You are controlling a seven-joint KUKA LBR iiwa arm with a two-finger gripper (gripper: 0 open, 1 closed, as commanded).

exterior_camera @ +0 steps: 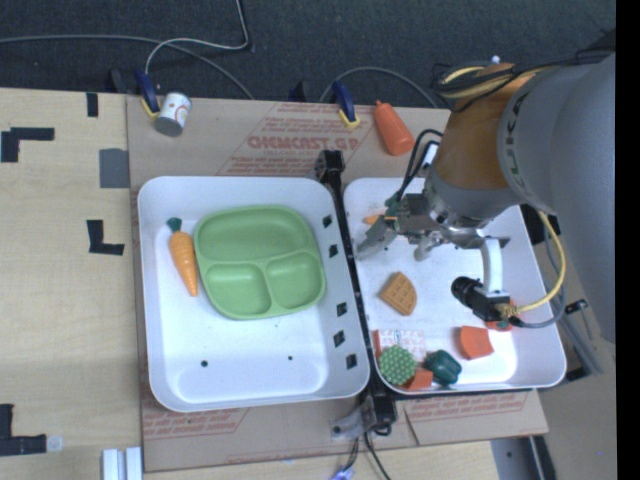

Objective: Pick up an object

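Tan and grid-marked, the waffle piece [398,293] lies flat in the right bin [530,368], just below my gripper [400,236], its wedge tip pointing toward the bin's lower right, long axis on that diagonal. I judge the fingers spread, holding nothing. My worry: a descent here lands near the divider wall [345,258], missing it or nudging it aside.

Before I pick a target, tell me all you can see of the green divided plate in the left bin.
The pale green divided plastic plate is a rounded square with a raised rim and three compartments: one wide section along the far side and two smaller ones on the near side. It looks matte and lies flat, slightly rotated, on the floor of the shallow white left bin, toward its far half. An orange toy carrot with a green top lies just beside its left rim.
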